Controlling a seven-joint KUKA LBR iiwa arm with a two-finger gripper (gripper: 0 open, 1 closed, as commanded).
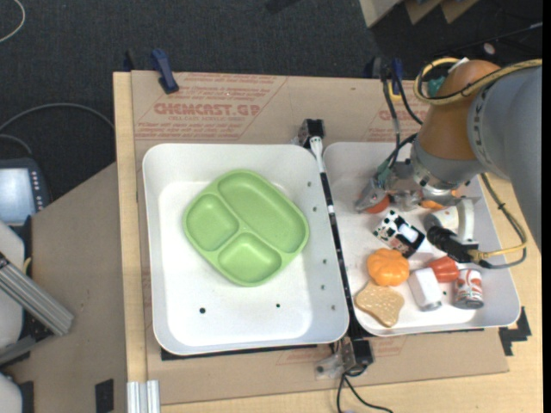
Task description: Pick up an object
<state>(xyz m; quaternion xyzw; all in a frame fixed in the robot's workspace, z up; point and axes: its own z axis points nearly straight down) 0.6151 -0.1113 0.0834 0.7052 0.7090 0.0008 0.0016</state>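
Starting at the near side of the tabletop (215, 101), the right bin (508, 312) carries all the loose objects. A tan biscuit-shaped piece (379, 305) lies in its near left corner, close to the wall shared with the left bin (172, 304). Just behind it sits an orange fruit (388, 267), touching it or very nearly so. To the right of these, three items cluster together: a white cylinder (424, 288), a small red piece (445, 270) just beyond it, and a red-and-white can (469, 288) at the right of the group.

Farther back, a black-and-white patched object (396, 228) rests just behind the orange fruit. Beyond that, a small orange-red item (375, 203) lies on the bin floor toward the left wall.

The gripper (384, 193) is down inside the right bin, directly over or against the orange-red item. Whether the gripper is spread or closed cannot be told from this angle, and contact with the item cannot be confirmed. The grey arm (508, 119) reaches in from the right above the far half of the bin.

The left bin holds a green divided plate (246, 227), flat and roughly central, well apart from the gripper. A blue clamp (164, 69) sits at the far left edge of the tabletop.
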